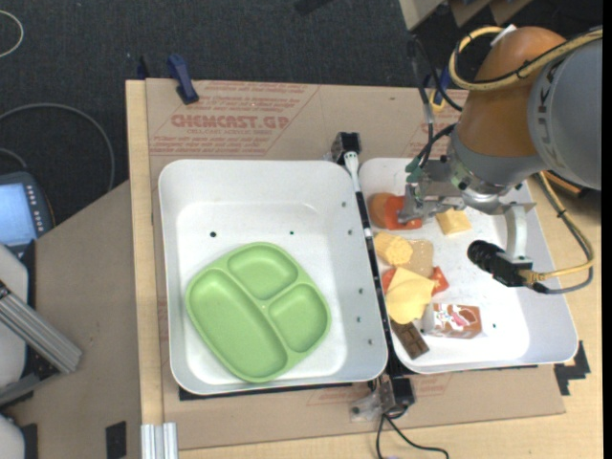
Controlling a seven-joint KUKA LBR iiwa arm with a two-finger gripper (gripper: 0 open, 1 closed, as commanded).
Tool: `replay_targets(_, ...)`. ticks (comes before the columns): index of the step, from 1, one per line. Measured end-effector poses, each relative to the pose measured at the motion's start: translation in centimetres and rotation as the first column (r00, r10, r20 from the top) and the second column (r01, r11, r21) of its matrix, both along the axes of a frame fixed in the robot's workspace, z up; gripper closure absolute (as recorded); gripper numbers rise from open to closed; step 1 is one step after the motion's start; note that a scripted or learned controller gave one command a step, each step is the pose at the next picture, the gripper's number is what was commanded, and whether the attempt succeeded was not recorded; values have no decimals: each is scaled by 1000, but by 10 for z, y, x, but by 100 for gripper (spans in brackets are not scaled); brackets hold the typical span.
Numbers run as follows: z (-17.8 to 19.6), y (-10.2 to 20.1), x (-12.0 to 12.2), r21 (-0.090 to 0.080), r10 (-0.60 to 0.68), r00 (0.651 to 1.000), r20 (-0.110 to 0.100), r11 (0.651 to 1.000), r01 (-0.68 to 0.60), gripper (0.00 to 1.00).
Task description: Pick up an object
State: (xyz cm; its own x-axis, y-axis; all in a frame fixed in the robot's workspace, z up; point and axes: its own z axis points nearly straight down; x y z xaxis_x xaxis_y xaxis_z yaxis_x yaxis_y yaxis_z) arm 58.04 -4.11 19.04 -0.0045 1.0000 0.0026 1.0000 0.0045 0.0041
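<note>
Camera view. Nearest the lens, at the 6 o'clock edge: a black clip (397,391) with a trailing cable, on the seam where the two bins meet. The tabletop (153,285) is covered in brown cardboard. Red print at 12 o'clock reads "CHEMCAST", followed by a few letters I cannot read with confidence.

Left bin (182,189): one green plate (256,309) with three wells, toward the bin's 7 o'clock side.

Right bin (545,323): the items crowd its 9 o'clock wall. From near to far:
- brown bar (410,338)
- packet (455,320), print too small to read
- yellow lump (405,297)
- red scrap (438,279)
- pale pieces (402,251)

Claw (418,208): down inside the right bin, in its 11 o'clock part, low over the floor. I cannot tell how far open it is, and no item can be seen gripped in it. The arm (507,94) above carries large letters, cut off and not readable whole.

Key relation: the orange piece (385,208) lies just beside the claw at its 9 o'clock, between the claw and the bin wall. I cannot tell whether they touch. The claw hides part of the piece, so its long axis is unclear. A yellow block (455,222) sits just beside the claw at 4 o'clock.

Judgement: the orange piece is the likeliest pick and calls for a small shift toward 9 o'clock. The wall is close on that side, so there is little room to straddle it.
</note>
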Motion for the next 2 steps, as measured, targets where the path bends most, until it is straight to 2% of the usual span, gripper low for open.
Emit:
replay_targets(1, 72, 45, -51, -1, -1, 1000, -3, 1000, 1, 100)
replay_targets(2, 67, 70, -69, -2, -2, 1000, -8, 1000, 2, 100)
